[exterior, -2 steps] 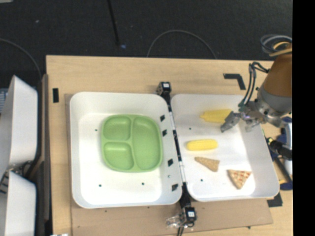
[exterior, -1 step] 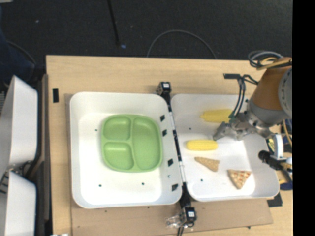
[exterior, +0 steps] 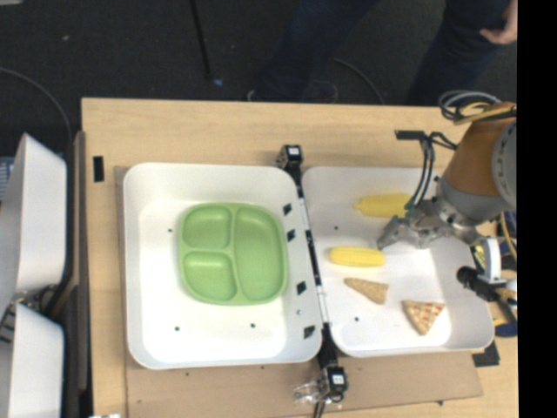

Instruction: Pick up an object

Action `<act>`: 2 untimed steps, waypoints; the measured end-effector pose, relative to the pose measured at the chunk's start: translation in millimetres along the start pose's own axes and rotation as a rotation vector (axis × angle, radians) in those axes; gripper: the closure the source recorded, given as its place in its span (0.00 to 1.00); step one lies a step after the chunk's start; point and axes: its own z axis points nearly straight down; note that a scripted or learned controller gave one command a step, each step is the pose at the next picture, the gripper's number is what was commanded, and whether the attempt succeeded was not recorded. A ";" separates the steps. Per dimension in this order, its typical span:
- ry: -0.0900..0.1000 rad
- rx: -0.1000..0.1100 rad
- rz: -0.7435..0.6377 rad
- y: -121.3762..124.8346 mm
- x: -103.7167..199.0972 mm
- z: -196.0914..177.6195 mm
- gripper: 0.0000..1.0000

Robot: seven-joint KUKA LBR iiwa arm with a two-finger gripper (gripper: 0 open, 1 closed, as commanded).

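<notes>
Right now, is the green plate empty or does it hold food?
Empty. The green plate lies flat in the left bin, and all three compartments show bare green. The food pieces lie in the right bin.

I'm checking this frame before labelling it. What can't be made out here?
- Gripper: small and blurred in the camera view; finger state unclear.
- Upper corn: its right end is hidden behind the arm.
- Right bin: its right rim is covered by the arm and cables.
</notes>
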 end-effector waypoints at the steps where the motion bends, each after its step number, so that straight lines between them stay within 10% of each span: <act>1: -0.001 -0.003 0.001 0.9 -0.9 -11.5 1.00; 2: 0.000 -0.007 0.000 -2.8 -7.0 -74.2 1.00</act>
